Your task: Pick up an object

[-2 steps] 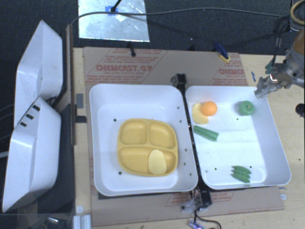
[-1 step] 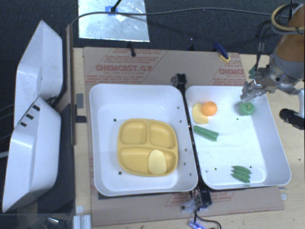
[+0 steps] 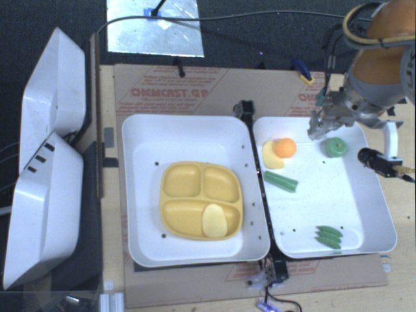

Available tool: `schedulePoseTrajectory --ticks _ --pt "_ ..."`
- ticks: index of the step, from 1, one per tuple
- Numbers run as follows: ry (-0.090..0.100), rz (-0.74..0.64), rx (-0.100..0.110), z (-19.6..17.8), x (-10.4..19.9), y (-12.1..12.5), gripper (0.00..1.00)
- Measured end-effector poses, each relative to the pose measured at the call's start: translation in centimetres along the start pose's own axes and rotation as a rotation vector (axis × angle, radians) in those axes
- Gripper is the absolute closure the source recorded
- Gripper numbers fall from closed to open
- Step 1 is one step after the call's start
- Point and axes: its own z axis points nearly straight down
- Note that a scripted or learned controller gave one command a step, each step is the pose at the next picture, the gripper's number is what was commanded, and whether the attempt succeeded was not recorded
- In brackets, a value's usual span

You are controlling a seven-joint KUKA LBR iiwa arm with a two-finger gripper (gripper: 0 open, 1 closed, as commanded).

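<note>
Claw (image 3: pixel 323 127) hangs by the right white plastic bin's (image 3: pixel 370 194) far edge, just beside the round green plastic disc (image 3: pixel 336 147), probably lining up a grab; can't tell its opening.

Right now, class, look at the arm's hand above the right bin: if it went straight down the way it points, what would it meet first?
Probably the bare floor of the right bin beside the green round piece. The hand hangs just left of that piece, though depth is hard to judge.

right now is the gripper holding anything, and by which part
Nothing can be seen between its fingers. The gripper hangs over the right bin, just left of the green round piece; whether its fingers are open cannot be told.
</note>
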Motion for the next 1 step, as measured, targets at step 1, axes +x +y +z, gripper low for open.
schedulePoseTrajectory --ticks 1 --pt "0.000 0.000 0.000 0.18 4.88 0.75 1.00"
